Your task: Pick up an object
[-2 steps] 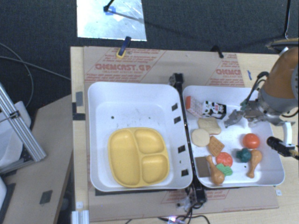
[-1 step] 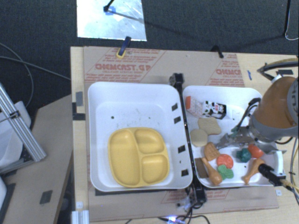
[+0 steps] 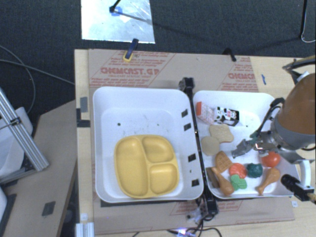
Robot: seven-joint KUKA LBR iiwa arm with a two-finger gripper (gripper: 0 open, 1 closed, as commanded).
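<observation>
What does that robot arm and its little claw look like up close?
The arm is bulky and rounded, with a broad orange band above a grey wrist section. A thin dark cable loops along its side. The gripper at its tip is small and grey metal, with a spot of reddish light just behind it.

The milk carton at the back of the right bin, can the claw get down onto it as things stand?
Probably yes. The milk carton lies on its side with open bin floor around it, nothing stacked on top, and the claw hangs over the same bin, just nearer the camera.
</observation>
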